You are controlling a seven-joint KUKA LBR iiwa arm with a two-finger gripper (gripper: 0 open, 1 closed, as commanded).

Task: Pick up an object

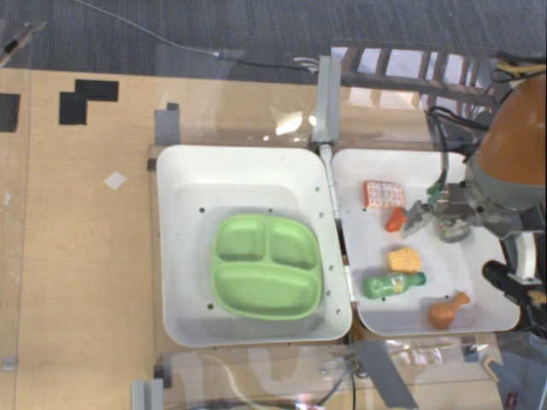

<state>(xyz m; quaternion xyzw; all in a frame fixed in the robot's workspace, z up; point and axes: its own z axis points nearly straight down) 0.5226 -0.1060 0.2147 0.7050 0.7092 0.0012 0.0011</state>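
Standing over the bench, nearest edge first: the right bin (491,319) has a toy drumstick (446,310) lying near its front wall. Just behind it and to the left, a green bottle (391,284) lies on its side, cap end pointing right. A yellow corn piece (404,259) sits just beyond the bottle, close to it but apart.

Left bin (179,229) holds a green divided tray (267,266), three compartments, flat on the floor of the bin.

Mid-bin on the right: gripper (420,219) hangs low, reaching in from the right, fingers spread a little way, nothing between them. A small red object (395,220) lies just beside the left fingertip; contact cannot be judged. Nothing is lifted.

Farther back, a red-and-white patterned packet (383,195) lies flat near the rear of the right bin. The orange band of the arm (517,135) sits at the far right.
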